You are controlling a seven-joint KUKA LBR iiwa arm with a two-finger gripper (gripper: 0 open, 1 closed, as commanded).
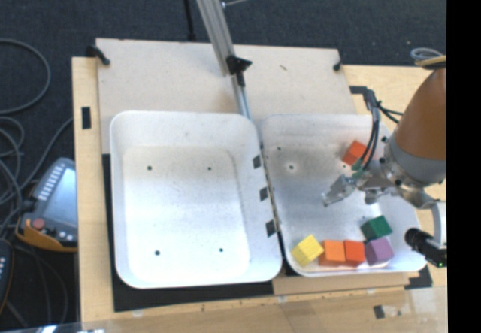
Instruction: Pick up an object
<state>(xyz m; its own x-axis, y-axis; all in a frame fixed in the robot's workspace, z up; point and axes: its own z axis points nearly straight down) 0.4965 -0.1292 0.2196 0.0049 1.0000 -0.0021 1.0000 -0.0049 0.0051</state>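
The arm's metal two-finger tool (336, 192) hovers over the right-hand shallow white bin (301, 136); whether it is wide or narrow cannot be told. The small orange block (354, 152) lies just behind it, nearest. A yellow cube (307, 249) sits in front, beside the bin's near wall.

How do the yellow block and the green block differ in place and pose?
The yellow block lies at the left end of the row along the right bin's near wall, beside an orange block; the green block sits behind that row, nearer the gripper. Yellow looks turned diagonally; green looks less turned. Both are small cubes in the right bin.
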